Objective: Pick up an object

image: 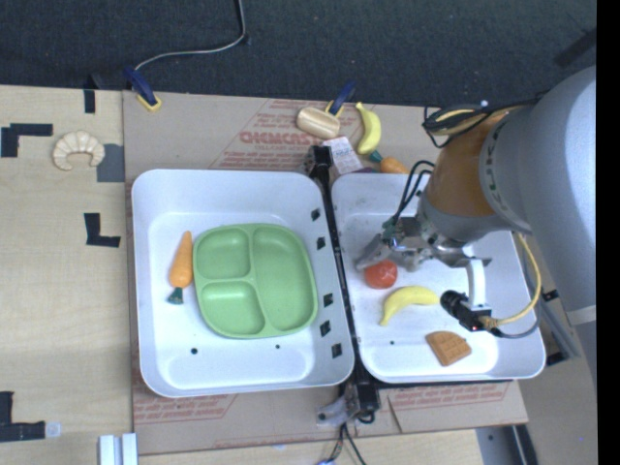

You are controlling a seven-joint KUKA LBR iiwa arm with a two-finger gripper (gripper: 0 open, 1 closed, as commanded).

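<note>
Gripper [386, 252] sits low over the right bin [504, 361], near that bin's left wall, directly above and touching or nearly touching a red tomato [381, 275]; whether the jaws are wide, narrow or closed on anything cannot be told, since the wrist hides them. Just below the tomato lies a yellow banana [407, 301], and a tan cracker [448, 348] rests near the bin's front edge. The left bin [165, 356] carries a green divided plate [257, 279] at its centre, with an orange carrot [181, 261] lying along the plate's left side, touching or just beside it. On the worktop [58, 308] behind the bins sit a bread roll [318, 121], a second banana [368, 129] and a small packet [341, 153] at the bins' rear junction. A croissant [78, 149] lies well apart, near the worktop's back left corner.
</note>
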